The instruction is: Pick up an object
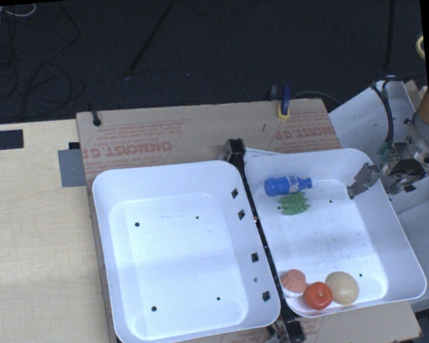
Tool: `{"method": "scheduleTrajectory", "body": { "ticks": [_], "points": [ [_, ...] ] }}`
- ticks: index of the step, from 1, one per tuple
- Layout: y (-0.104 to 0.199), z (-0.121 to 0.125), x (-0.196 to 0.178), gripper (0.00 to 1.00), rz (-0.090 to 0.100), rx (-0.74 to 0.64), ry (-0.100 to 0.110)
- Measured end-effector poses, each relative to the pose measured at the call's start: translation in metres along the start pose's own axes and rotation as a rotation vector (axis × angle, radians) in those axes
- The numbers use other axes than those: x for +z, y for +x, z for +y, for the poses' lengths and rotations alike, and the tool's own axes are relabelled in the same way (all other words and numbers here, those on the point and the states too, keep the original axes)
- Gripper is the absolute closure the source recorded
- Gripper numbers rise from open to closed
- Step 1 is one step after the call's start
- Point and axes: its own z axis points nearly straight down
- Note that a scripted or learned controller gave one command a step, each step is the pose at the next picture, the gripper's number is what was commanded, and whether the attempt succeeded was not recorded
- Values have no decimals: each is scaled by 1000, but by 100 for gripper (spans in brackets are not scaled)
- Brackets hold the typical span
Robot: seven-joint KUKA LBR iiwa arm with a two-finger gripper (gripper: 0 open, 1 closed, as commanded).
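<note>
- Nearest the camera, in the front corner of the right bin [407, 261], three small round things crowd together: a pink shell-like piece [292, 280], a red ball [317, 295] and a tan ball [342, 287]. The red ball touches both neighbours, and all three lie against the bin's front wall.
- Toward the back of the same bin lies a blue bottle [287, 185], on its side with its long axis running left to right, cap end toward the right. Just in front of it sits a small green toy [294, 205], close beside the bottle, perhaps touching it.
- The left bin [120, 215] sits alongside, joined by a dark divider strip [252, 224] down the middle.
- The gripper [357, 187] hangs at the right bin's right rim, toward its back corner, reaching in from the right. Whether it is apart or together cannot be told from this view; nothing is seen between its tips.
- The relation that matters: the bottle and green toy lie to the gripper's left, at about the same depth in the bin, so a sideways reach would meet the bottle end-on at its cap. The round cluster is well apart, toward the front.
- The pick looks not yet begun.
</note>
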Motion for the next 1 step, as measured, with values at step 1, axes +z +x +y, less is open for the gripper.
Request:
{"method": "scheduleTrajectory", "body": {
  "ticks": [1],
  "points": [
    [-12, -11, -45, 0, -1, 0, -3]
  ]
}}
